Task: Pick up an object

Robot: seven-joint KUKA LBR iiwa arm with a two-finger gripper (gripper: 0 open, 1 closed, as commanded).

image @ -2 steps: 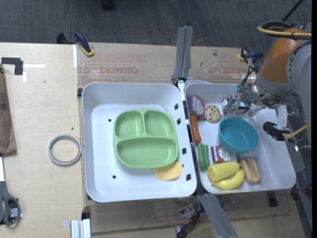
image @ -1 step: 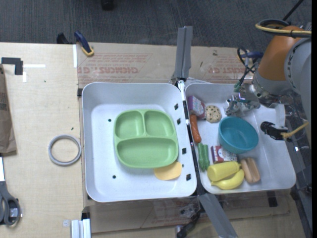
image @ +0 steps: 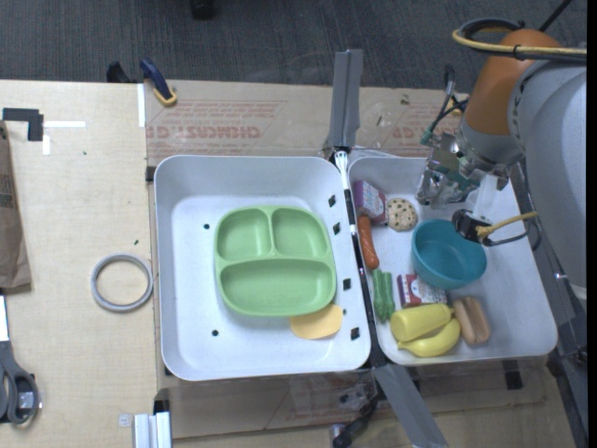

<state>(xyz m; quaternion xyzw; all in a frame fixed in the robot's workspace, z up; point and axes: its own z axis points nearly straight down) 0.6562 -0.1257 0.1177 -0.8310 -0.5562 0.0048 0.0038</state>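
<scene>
Your end effector (image: 440, 187) hangs over the far edge of the right bin (image: 522, 334), above bare white floor just behind the blue bowl (image: 449, 254). You cannot tell from this slant how its fingers stand, and nothing is visibly between them.

The objects to pick crowd that right bin: the glossy blue bowl sits at its middle, a round chocolate-chip cookie (image: 402, 214) lies just beside it toward the far left corner, and a small purple packet (image: 370, 199) rests against the left wall; its print is too small to read. Along that wall run an orange carrot (image: 368, 244) and a green pea pod (image: 382, 292). At the near edge, a smooth yellow banana (image: 425, 329) touches a hot dog in its bun (image: 472, 318), with a red-labelled packet (image: 417, 291) behind them.

In the left bin (image: 177, 278) you see a pale green, three-compartment plastic plate (image: 274, 261), a yellow chip-shaped piece (image: 317, 324) touching its near edge.

Brown cardboard (image: 224, 124) behind the bins carries red lettering, upside down and not legible. A grey ring (image: 121, 282) lies on the counter (image: 75, 213) left of the bins.
</scene>
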